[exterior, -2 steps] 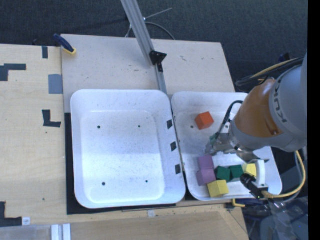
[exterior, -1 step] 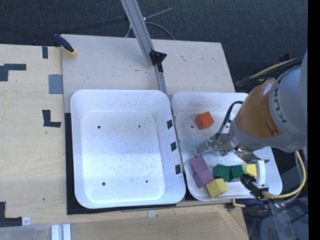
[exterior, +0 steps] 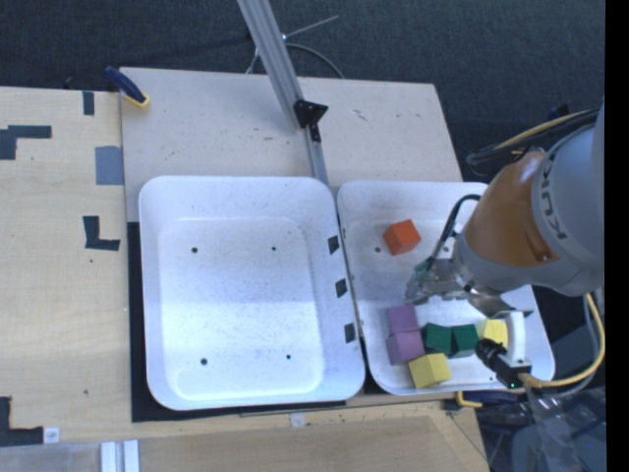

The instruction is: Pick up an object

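Dark carpet surrounded a pale wooden bench (exterior: 246,116) that carried two shallow white bins side by side, the left bin (exterior: 236,293) and the right bin (exterior: 366,214). The gripper (exterior: 429,285) was positioned over the middle of the right bin, below the grey wrist and the orange band (exterior: 503,219) of the arm, which entered from the right. Whether the claw was spread or pressed together could not be determined, because the wrist body and cabling obscured its tip from above; no object was visibly clamped in it. The closest candidate was the upper purple block (exterior: 403,318), which lay just below and slightly left of the claw, toward the near rim of the bin. A second purple block (exterior: 404,345) sat touching it on the near side, followed by a yellow block (exterior: 429,370) at the near wall. A green block (exterior: 450,339) lay just beside the purple pair on the right, with another yellow piece (exterior: 494,333) beyond it, partly hidden by arm hardware. The orange block (exterior: 401,236) stood alone, up and to the left of the claw, well apart from the cluster. Judged from this layout, a short travel toward the near rim would reach the purple block, although its tight neighbours left little finger clearance; the isolated orange block offered the cleaner approach.
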{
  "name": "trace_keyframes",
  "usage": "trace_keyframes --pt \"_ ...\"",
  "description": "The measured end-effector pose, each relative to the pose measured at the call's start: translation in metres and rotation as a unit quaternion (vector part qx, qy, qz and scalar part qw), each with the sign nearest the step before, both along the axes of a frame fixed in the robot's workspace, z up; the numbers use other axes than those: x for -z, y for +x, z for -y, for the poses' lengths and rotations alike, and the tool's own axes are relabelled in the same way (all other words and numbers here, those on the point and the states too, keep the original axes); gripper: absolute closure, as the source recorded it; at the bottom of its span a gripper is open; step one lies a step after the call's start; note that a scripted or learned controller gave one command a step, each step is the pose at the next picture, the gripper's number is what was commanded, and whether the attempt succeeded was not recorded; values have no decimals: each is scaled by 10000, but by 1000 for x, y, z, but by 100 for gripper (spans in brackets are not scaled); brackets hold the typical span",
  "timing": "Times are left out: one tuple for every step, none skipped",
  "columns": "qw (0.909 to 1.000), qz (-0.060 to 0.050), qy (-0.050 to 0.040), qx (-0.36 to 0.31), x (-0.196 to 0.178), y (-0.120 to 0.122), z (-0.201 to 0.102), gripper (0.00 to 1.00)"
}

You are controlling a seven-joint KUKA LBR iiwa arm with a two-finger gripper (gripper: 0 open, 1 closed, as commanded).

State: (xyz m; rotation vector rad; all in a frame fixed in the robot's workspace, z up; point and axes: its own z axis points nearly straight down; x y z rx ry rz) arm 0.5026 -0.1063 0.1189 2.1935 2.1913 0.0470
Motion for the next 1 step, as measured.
trace_keyframes --pt "10000 -11 3 2 1 -1 0 0"
